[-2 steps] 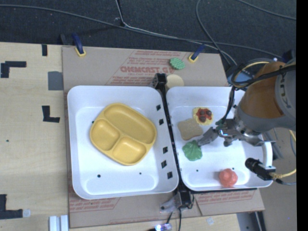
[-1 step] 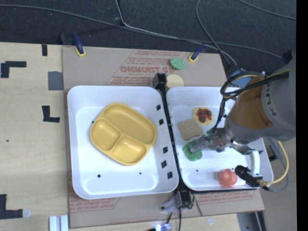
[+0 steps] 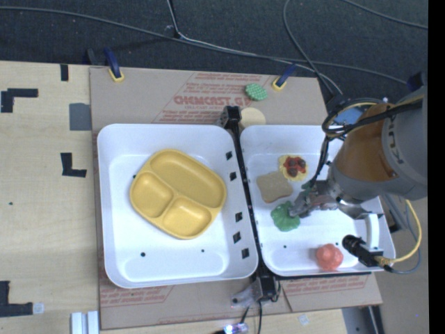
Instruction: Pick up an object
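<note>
In the right bin (image 3: 278,257) lie a green lumpy toy (image 3: 282,218), a tan bread-like slice (image 3: 272,186), a yellow piece with a red top (image 3: 293,166) and a pink-red ball (image 3: 329,257). My gripper (image 3: 300,207) reaches in from the right and sits low at the green toy's right edge, touching or just above it. The grey arm with its orange band (image 3: 365,155) hangs over the bin's right side.
The left bin (image 3: 118,256) holds a yellow divided plate (image 3: 178,193). A black divider (image 3: 242,193) separates the two bins. A green dotted disc (image 3: 256,91) and a pale round piece (image 3: 253,115) lie on the cardboard behind the bins. Cables trail above.
</note>
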